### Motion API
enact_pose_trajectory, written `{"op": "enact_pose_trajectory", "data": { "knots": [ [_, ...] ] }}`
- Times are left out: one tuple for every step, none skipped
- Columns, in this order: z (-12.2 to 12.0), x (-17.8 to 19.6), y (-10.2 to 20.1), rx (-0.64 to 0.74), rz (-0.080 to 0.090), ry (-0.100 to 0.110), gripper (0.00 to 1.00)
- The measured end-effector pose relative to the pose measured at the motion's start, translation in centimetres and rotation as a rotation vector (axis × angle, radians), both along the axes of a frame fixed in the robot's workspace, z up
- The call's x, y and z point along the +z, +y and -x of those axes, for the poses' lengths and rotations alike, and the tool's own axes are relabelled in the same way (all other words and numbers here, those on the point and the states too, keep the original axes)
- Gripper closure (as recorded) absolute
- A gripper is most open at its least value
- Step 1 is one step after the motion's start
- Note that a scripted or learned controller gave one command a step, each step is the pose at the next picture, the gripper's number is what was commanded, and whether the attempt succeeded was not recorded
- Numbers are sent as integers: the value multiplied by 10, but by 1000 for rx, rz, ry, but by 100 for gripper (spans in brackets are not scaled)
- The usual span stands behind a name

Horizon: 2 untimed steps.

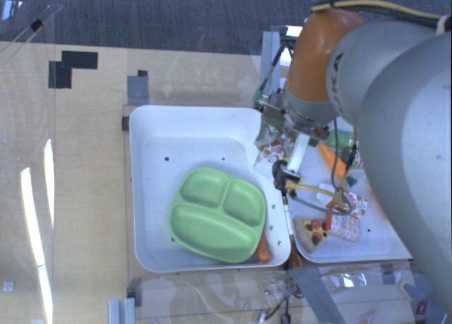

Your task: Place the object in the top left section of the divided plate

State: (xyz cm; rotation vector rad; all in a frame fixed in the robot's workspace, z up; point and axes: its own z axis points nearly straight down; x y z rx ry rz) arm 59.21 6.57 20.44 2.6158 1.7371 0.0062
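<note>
View from above of two white bins side by side. In the left bin [141,174] a green divided plate [215,217] sits slightly turned, and its top left section [205,187] has nothing in it, so the placing is not yet done. Which item is meant to go there cannot be told. The likely choices lie in the right bin [381,245]: a toy pizza slice [311,231], a red and white packet [346,225] and an orange carrot-like piece [332,160]. A small orange piece [263,249] also rests in the left bin, touching the plate's lower right edge. The task looks to be at its start (pick, carry and release all appear to remain). The grey arm [395,90], with its orange band, reaches in from the right and bends down, putting the gripper [271,140] low over the wall between the two bins, near the plate's upper right but apart from it. Whether the gripper is wide, narrow or holding anything cannot be told.
</note>
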Motion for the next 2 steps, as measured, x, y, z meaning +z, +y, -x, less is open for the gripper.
{"op": "enact_pose_trajectory", "data": {
  "knots": [
    [25, -19, -113, -273, 0, 1, 100],
    [76, -19, -32, -123, -1, 0, 100]
  ]
}}
